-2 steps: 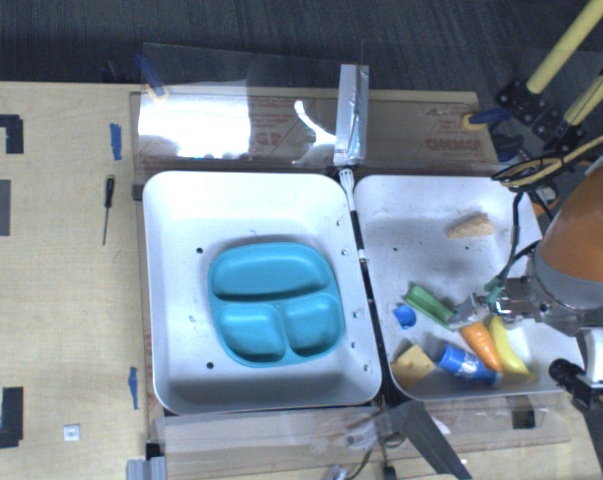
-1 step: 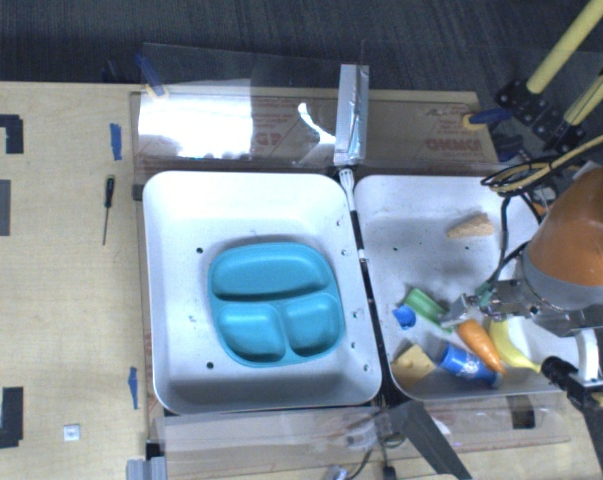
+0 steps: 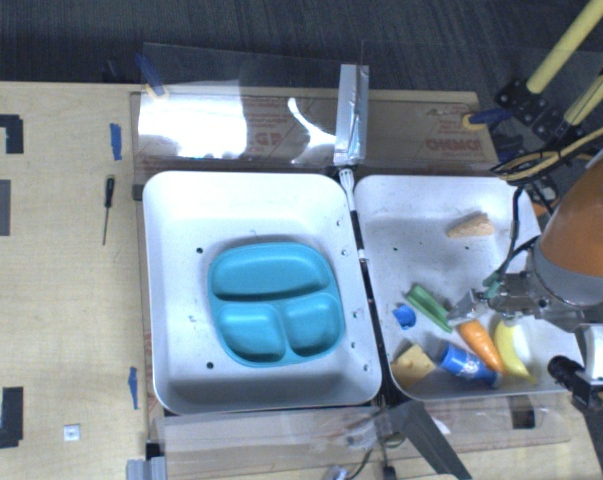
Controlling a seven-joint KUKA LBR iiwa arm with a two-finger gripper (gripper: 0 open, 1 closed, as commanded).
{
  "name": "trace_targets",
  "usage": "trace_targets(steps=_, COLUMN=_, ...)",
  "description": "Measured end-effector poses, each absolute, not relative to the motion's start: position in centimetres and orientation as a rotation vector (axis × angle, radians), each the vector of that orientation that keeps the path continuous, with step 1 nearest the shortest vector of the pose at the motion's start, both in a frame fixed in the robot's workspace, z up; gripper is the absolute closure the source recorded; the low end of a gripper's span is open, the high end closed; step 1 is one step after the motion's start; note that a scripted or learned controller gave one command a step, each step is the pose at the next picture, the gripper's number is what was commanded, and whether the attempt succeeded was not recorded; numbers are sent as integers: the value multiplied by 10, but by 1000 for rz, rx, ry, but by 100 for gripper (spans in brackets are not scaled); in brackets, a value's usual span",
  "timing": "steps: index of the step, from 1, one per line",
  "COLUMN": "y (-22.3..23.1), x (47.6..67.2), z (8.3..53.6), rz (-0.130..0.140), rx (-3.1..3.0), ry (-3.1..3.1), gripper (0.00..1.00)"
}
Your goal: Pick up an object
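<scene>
In the right bin (image 3: 381, 203), the gripper (image 3: 494, 298) hovers just above the orange carrot (image 3: 478, 340) and yellow banana (image 3: 511, 348), though whether its fingers are released or clenched I cannot tell.

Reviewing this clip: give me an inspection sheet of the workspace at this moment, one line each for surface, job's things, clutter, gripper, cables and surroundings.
Surface: wooden bench bearing two white bins, left bin and right bin.
Job's things: in the right bin, a carrot, banana, green piece, blue bottle, small blue piece, yellow wedge, tan bread-like piece.
Clutter: blue divided tray in the left bin.
Gripper: gripper low over the right bin beside the carrot; finger state unclear.
Cables: black cables at the right.
Surroundings: clear panel behind the bins; screwdriver on the bench.
</scene>
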State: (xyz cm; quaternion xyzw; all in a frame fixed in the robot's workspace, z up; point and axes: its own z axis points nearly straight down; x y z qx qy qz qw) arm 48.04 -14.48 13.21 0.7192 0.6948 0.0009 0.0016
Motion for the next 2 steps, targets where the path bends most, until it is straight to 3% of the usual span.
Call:
trace_targets(steps=1, y=-143, x=481, z=87, rz=5, rx=2198, ry=2240, gripper=0)
trace_targets(steps=2, y=-143, x=482, z=98, rz=9, rx=2195, ry=2235, gripper=100)
